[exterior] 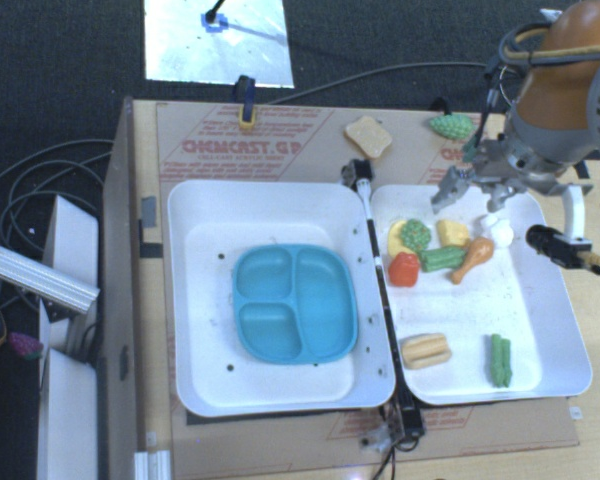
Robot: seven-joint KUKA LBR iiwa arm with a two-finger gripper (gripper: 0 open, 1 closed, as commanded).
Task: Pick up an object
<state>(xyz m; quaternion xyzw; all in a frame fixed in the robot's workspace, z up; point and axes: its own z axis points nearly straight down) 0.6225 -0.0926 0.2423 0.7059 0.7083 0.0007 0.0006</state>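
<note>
2 bins sit side by side on the bench. The left bin holds a divided tray at its middle. The right bin holds a cluster of toy foods near its far-left part — a hot dog and a bean pod lie apart near the front. A bread slice lies behind the bins.

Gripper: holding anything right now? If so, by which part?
Nothing held. The gripper is open above the far edge of the right bin, with no item between its fingers; the toy food lies below it.
</note>
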